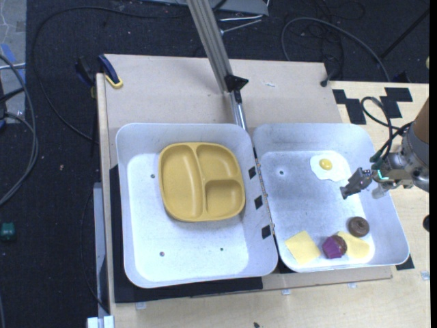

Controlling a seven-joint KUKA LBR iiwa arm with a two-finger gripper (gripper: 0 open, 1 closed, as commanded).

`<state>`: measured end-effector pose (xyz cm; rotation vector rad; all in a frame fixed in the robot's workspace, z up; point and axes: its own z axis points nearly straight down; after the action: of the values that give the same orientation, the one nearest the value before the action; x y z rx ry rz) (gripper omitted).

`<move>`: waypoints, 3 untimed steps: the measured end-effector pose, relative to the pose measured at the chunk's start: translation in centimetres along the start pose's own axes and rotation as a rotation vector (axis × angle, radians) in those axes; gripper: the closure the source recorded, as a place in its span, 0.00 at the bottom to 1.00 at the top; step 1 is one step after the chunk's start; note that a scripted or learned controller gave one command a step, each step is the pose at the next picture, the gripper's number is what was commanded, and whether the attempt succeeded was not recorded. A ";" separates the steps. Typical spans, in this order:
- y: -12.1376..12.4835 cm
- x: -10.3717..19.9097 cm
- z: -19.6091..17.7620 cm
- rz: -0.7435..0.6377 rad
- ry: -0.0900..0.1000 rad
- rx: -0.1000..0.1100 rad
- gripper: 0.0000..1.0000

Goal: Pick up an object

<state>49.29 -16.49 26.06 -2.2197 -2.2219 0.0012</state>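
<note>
The right bin (293,203) holds a fried egg (329,167) near its back, a brown chocolate donut (358,226), a purple lump (334,246), a yellow cheese slice (302,247) and a second yellow piece (360,249) along its front. My gripper (360,182) hangs over the right bin's right side, just right of the egg and above the donut. Its dark fingers point left and down, and nothing shows between them.
In the left bin (136,251) lies a yellow divided plate (202,181). A metal pole (212,39) slants up from between the bins. Cables run along the bench's right edge beside the arm (410,162).
</note>
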 end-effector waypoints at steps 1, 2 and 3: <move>0.0 0.0 0.0 0.000 0.000 0.000 0.00; -0.5 -0.1 4.4 0.003 0.001 0.003 0.00; -1.5 0.5 9.9 0.002 0.002 0.005 0.00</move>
<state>47.81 -16.03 16.15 -2.2182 -2.2165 0.0046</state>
